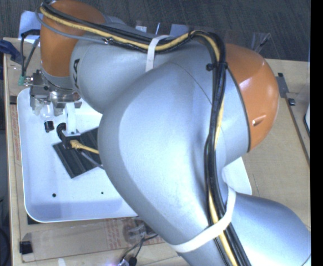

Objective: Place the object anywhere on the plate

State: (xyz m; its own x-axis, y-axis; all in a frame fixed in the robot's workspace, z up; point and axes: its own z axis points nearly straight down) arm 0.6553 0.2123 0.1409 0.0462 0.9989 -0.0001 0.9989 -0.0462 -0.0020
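1. Arm position: the arm reaches across from the right and is folded low over the bench, so its grey body covers the right part of the white bin and everything beyond it. Where the plate lies cannot be told.
2. Wrist: the orange band sits at upper left with the gripper pointing down from it into the bin's upper left corner. This is a working posture over the bin floor, not a transit posture.
3. Jaw state: whether the jaws are spread or pressed together cannot be told (the metal parts blur against the white floor). Nothing is seen pinched.
4. Candidate object: a dark ribbed piece lies flat and skewed on the bin floor, just below the gripper. A small yellow item touches its upper edge. Which of the two is the task's thing is uncertain.
5. Step in hand (judgement): the gripper is near the ribbed piece, which suggests the pick stage. The placing is not yet done.
6. Cable routing: the yellow-and-black cable is strapped along the arm, which keeps it out of the bin.
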